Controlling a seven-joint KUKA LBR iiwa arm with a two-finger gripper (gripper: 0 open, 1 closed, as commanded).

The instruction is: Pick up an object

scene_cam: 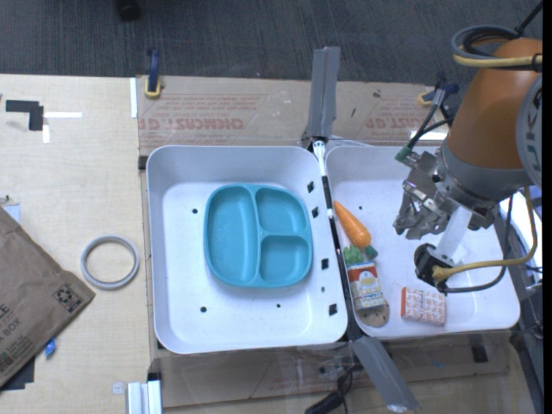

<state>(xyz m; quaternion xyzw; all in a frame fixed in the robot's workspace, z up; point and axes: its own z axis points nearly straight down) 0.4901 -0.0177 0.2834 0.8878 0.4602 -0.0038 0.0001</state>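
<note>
In the right bin [379, 166] an orange toy carrot [353, 223] with a green top lies near the left wall. Just below it a small carton with a red and green label [366, 286] lies flat. A red-and-white patterned packet [423, 305] rests near the bin's front right. My gripper [420, 220] hangs over the middle of the right bin, to the right of the carrot and above the packet. Nothing shows between its fingers.
The left bin [172, 231] holds a teal divided plate [259, 235]. A grey tape ring [109, 260] and a brown cardboard box [30, 296] lie on the bench to the left. A yellow-tipped cable [457, 270] loops off the wrist over the right bin.
</note>
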